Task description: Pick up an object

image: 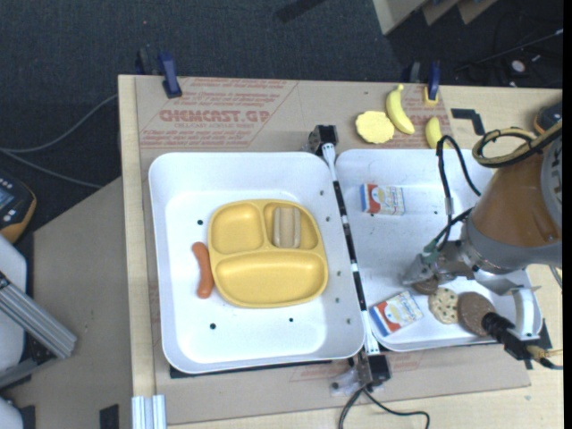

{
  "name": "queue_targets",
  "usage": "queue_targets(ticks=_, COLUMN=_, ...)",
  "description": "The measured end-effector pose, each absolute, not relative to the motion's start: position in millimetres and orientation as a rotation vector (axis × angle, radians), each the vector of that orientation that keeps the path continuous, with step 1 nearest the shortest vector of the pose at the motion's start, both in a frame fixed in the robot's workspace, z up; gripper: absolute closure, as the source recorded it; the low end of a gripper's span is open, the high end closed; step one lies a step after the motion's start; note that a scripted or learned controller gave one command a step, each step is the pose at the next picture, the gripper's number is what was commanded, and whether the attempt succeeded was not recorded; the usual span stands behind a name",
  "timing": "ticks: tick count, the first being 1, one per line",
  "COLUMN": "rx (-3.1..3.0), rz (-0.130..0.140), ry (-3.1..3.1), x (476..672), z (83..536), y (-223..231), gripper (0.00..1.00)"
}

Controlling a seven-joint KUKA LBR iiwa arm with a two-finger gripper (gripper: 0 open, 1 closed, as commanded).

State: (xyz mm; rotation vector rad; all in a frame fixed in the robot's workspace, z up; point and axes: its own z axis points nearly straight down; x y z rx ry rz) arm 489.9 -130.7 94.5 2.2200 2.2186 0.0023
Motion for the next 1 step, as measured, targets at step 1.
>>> queue_targets(ticks=1, rx=2.204, rz=0.016, ry=2.225, x=549.5, z=190.8, y=-67.3, gripper=1.0)
